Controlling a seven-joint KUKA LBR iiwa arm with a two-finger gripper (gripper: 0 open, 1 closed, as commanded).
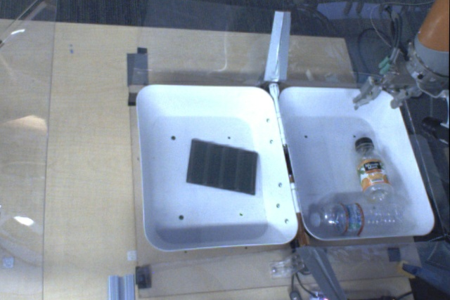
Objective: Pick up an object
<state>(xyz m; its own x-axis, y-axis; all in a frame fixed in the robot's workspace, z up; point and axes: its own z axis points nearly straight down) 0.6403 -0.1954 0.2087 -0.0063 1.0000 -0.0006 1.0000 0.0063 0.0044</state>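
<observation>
A flat black ribbed pad (222, 166) lies in the middle of the left bin (158, 151). In the right bin (316, 123) a small bottle (373, 175) with an orange label and a black cap lies near the right wall. A larger clear bottle (348, 218) with a blue label lies on its side along the front wall. My gripper (376, 100) hangs over the right bin's back right corner, above and behind the small bottle. Its fingers (360, 99) are spread open with nothing between them.
A metal post (278, 46) rises at the back between the two bins. Cables and dark equipment (383, 24) crowd the area behind the right bin. The grey arm with its orange band (434, 28) comes in from the upper right.
</observation>
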